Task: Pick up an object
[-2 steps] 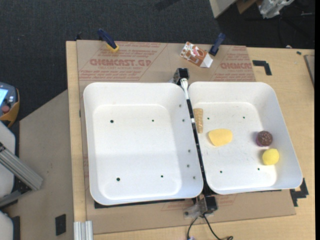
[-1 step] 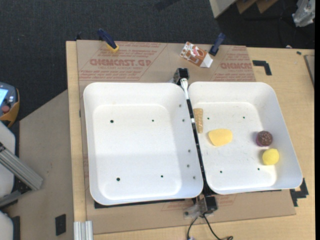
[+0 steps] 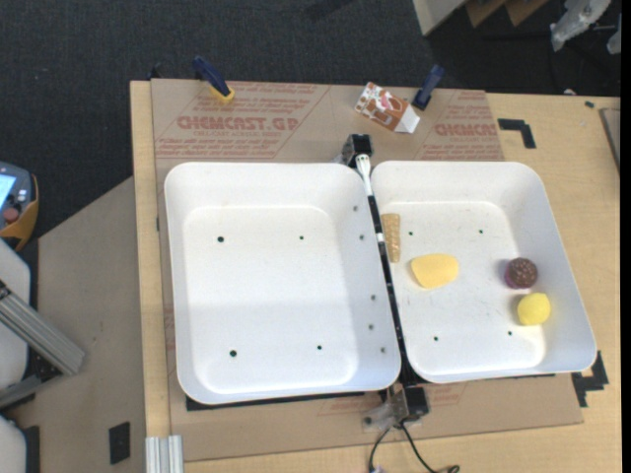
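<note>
Lying in the right bin (image 3: 562,264) are four small things: a tan cone (image 3: 391,236) against the left wall, a yellow lump (image 3: 434,270) just beside it, and near the right wall a dark red ball (image 3: 522,273) with a yellow ball (image 3: 533,309) close below, apart from it. The left bin (image 3: 187,264) sits alongside. A red-and-white packet (image 3: 386,107) rests on the board (image 3: 296,116) behind the bins. Pale machinery at the top right corner may be the gripper (image 3: 589,8); whether it is released or clenched I cannot tell.
</note>
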